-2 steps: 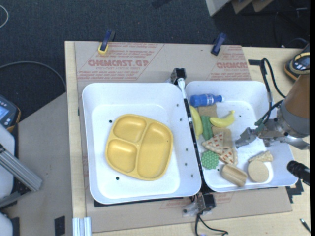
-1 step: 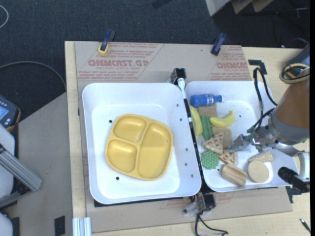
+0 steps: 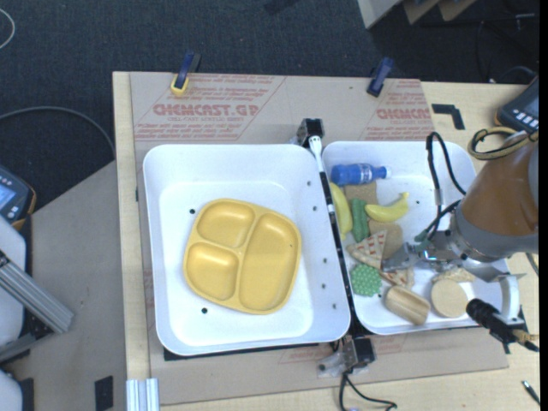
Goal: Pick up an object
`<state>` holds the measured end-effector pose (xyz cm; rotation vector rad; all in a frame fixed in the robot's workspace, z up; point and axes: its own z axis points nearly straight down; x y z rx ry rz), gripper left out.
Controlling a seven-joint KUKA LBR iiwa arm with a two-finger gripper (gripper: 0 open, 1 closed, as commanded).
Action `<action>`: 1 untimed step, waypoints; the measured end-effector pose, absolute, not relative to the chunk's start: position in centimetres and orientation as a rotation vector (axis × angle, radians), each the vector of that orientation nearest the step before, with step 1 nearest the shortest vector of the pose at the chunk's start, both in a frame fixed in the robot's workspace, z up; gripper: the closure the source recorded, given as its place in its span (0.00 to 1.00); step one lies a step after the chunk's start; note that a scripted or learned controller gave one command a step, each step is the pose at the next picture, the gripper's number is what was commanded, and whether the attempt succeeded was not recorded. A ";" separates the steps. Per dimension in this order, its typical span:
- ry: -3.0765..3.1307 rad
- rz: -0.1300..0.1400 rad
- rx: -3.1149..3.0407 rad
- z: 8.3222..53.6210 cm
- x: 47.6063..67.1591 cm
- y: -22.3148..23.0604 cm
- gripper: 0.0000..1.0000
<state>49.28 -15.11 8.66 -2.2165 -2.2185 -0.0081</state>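
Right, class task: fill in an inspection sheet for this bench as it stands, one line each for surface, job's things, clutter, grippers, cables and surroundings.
Surface: bench topped with printed cardboard, two white bins side by side.
Job's things: right bin holds a blue bottle, bananas, a green piece, a wooden cylinder and a round disc, crowded together.
Clutter: yellow tray with three compartments lies in the left bin.
Grippers: gripper low over the right bin's pile; jaws too hidden to judge.
Cables: black cable loops over the right bin; wires at the front edge.
Surroundings: two clamps on the back edge, dark carpet.
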 end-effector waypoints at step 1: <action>-2.230 -0.016 -2.227 10.0 49.6 -15.2 1.00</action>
